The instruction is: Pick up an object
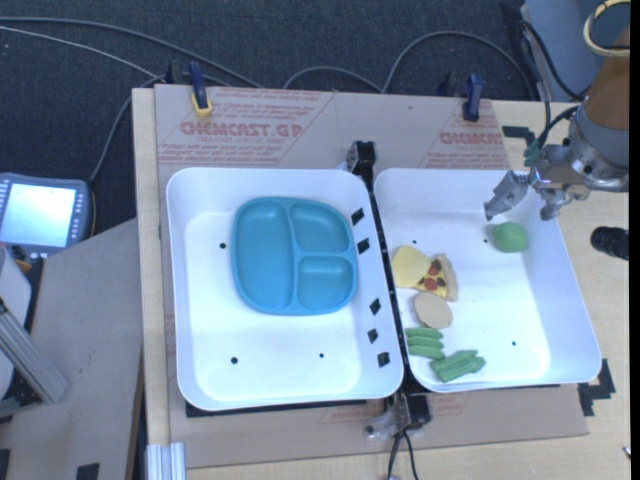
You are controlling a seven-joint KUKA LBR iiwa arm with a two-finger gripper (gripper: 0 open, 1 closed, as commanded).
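On my far left sits the left bin (200, 298), which bears a blue divided plate (295, 256) that I leave alone. Crossing the seam into the right bin (560, 308), I see a cluster near its left wall: a yellow pizza-slice toy (420, 270), a tan round piece (433, 312) just below it, and green bean pods (440, 353) toward the near rim. Farther right, apart from that cluster, lies a small green ball-like object (509, 237), my likeliest target. The gripper (525, 200) hangs just above and beside it, jaws spread with nothing between them. One finger (500, 198) sits up-left of the ball, the other closer to the wrist.

To do this well, I judge I should centre the jaws over the ball so it lies between the fingers, descend straight, and close gently; a rounded thing may squirt out sideways if I come in off-centre.
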